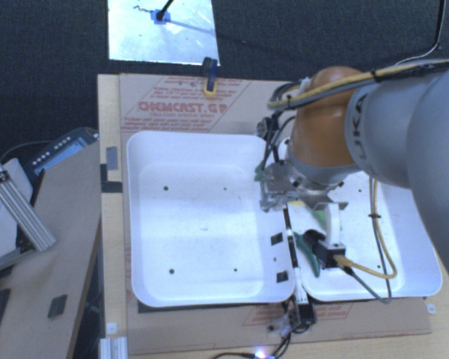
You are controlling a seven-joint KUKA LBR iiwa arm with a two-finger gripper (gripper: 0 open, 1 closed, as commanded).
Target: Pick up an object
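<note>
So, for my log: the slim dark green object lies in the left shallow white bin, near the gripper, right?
No. The camera view shows the slim dark green object in the right shallow white bin, by its left rim, near the gripper.

White bin (202, 223), seemingly green object (311, 250)

A left bin (202, 223) and a right bin (419, 275), both white, sit side by side on a brown sheet (183, 105) printed CHEMCAST GP in red. A yellow clamp (209, 88) grips the sheet's far edge. Beyond it, a shiny metal plate (161, 36) lies on dark carpet (45, 51).
</note>
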